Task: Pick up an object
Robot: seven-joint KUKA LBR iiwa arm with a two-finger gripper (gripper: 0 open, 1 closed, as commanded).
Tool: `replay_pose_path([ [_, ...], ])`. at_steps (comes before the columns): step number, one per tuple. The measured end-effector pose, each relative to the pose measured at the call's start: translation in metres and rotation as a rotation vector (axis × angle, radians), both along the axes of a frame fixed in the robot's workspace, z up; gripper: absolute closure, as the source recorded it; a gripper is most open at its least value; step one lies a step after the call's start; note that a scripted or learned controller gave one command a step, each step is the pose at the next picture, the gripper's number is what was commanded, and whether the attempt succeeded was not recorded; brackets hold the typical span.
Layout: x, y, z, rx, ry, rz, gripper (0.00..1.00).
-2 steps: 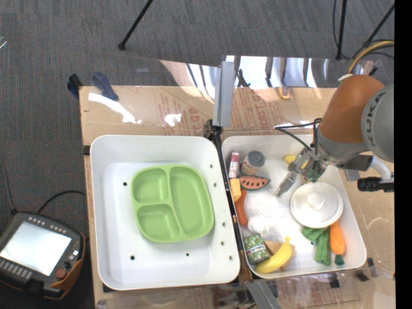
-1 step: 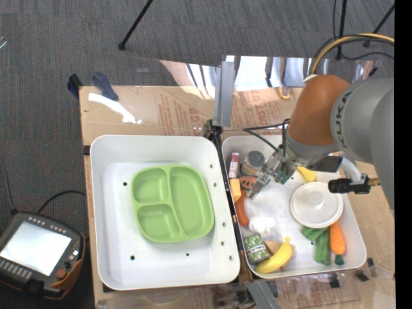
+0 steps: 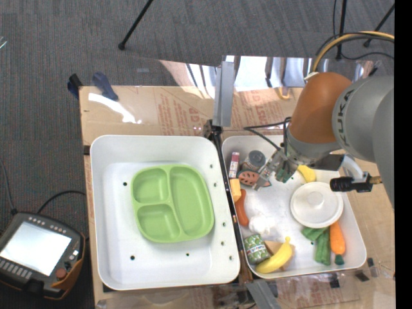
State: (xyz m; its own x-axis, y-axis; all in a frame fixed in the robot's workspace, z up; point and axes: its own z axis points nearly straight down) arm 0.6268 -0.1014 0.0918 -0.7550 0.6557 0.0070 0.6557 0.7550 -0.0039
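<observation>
Over the right bin (image 3: 358,234), at its far-left part, the gripper (image 3: 278,170) hangs low just beside a small brown-and-red item (image 3: 249,176) that cannot be identified further; whether they touch is unclear. Gripper opening: cannot tell, the wrist and orange band (image 3: 317,113) hide too much at this slant. Nothing visibly sits in the gripper, so the pick reads as not yet done; judged stage is approach or descent onto a target, with closing and lifting left. Likely target is that brown-and-red item, though a grey round can (image 3: 256,158) and a thin red-and-white packet (image 3: 234,165) lie just beside it on the far-left side, so that is a guess. Other candidates in the same bin: white lidded bowl (image 3: 316,204) right of centre, banana (image 3: 278,257) at the near edge, green patterned packet (image 3: 256,248) just left of it, carrot (image 3: 337,238) and green vegetable (image 3: 320,243) near right, a yellow piece (image 3: 306,173) just right of the gripper, a long orange item (image 3: 241,209) along the left wall. Left bin (image 3: 103,237) holds a green divided plate (image 3: 172,203), well apart from the arm. Crowding around the target could spoil the grasp.
</observation>
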Motion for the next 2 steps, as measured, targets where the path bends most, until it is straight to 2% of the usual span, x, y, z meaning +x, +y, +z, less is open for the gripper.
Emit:
replay_pose_path([
  [1,0.000,0.000,0.000,0.000,0.000,0.001,0.00],
  [2,0.011,-0.053,-0.007,-0.003,-0.004,-0.345,0.00],
])
